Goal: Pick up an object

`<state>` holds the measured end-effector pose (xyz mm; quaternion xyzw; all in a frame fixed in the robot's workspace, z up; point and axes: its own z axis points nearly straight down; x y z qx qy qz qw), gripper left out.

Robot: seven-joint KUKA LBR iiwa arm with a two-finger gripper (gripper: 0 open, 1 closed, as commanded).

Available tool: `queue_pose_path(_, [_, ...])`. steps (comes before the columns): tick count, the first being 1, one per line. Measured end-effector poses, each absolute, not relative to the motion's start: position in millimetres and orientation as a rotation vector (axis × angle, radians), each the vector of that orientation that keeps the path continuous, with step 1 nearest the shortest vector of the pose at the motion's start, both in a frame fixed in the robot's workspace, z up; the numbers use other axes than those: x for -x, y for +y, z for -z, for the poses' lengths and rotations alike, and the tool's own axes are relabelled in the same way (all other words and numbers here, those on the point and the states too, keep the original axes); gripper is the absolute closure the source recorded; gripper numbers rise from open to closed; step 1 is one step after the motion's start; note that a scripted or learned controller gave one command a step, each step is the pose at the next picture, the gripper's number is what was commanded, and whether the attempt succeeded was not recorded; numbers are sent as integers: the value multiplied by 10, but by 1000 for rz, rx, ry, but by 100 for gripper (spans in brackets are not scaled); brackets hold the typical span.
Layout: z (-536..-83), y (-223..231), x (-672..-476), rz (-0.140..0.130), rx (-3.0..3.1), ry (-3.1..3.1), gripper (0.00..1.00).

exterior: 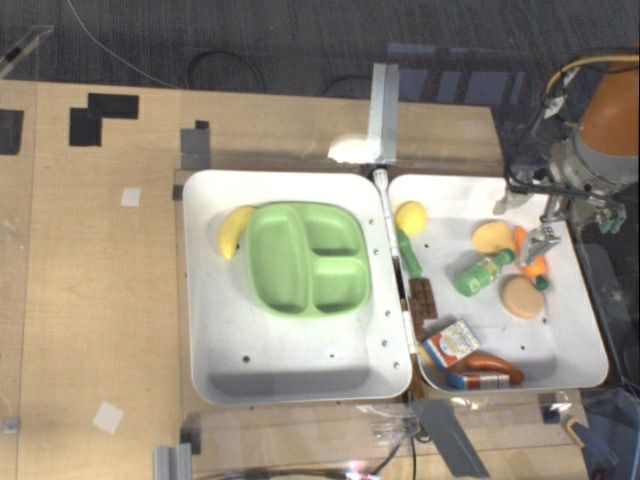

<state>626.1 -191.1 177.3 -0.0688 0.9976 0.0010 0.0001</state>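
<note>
Grey arm point(585, 163), orange band, silver hand point(541, 245)

A green divided tray point(305, 258) is lying in the left bin point(215, 358) (a banana point(233, 232) is touching its left edge).

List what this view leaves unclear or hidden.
- Gripper: too small to tell whether its fingers are open or shut.
- Carrot: partly covered by the gripper; contact unclear.
- Banana: its right part hidden behind the green tray.
- Small box: print too small to read.
- Arm: cut off by the view's right edge.
</note>
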Motion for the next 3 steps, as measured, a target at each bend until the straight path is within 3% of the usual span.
queue_pose_path(1, [-903, -1900, -6444, 7, 318, 3109, 0])
queue_pose_path(2, [-884, -1052, -6425, 1, 639, 3063, 0])
queue_pose_path(3, [-889, -891, -6397, 7, 896, 2998, 0])
